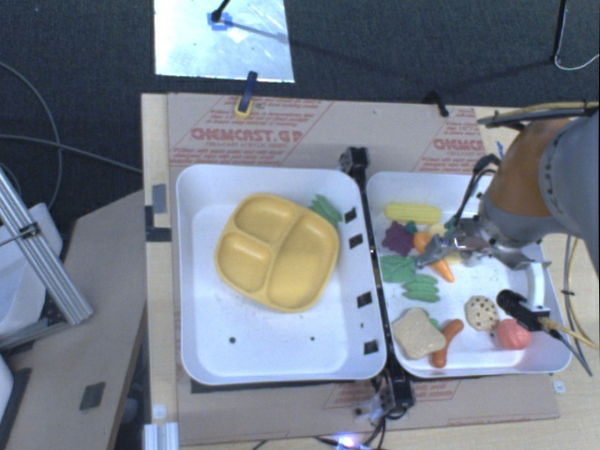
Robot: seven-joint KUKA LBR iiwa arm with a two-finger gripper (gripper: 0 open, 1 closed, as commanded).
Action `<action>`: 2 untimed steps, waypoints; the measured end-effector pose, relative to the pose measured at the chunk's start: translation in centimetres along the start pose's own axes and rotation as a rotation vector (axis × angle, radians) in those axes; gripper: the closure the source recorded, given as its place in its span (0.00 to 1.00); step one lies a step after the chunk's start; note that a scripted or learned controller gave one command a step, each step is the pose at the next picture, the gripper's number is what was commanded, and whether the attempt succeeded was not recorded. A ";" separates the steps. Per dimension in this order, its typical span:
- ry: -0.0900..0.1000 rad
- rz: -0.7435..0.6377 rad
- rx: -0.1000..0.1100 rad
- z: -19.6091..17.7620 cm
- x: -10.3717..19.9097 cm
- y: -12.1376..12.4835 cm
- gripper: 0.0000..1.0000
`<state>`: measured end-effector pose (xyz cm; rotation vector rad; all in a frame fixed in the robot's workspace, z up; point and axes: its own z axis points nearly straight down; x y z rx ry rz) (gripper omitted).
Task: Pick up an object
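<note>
Two bins: left bin (pixel 197 279) has a yellow divided plate (pixel 278 249) with a green leafy piece (pixel 327 208) at its far right edge; right bin (pixel 469 362) is crowded with toy food. Gripper (pixel 441 253) is down among the purple grapes (pixel 397 238), a small carrot (pixel 442 268) and green pea pods (pixel 405 270), with the corn cob (pixel 413 213) just beyond. Can't tell if it's clenched or released, or whether anything sits in it. Risk: items packed so close the close could catch two pieces or nudge the carrot aside and come up bare. Bread slice (pixel 418 333), cookie (pixel 481 313) and the pink ball (pixel 513 334) sit nearer, clear of it.
</note>
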<state>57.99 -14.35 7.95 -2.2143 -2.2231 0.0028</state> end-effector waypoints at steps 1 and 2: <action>-0.002 -0.004 -0.007 -1.6 -0.1 0.2 1.00; 0.001 -0.006 -0.010 -11.0 7.0 -2.7 1.00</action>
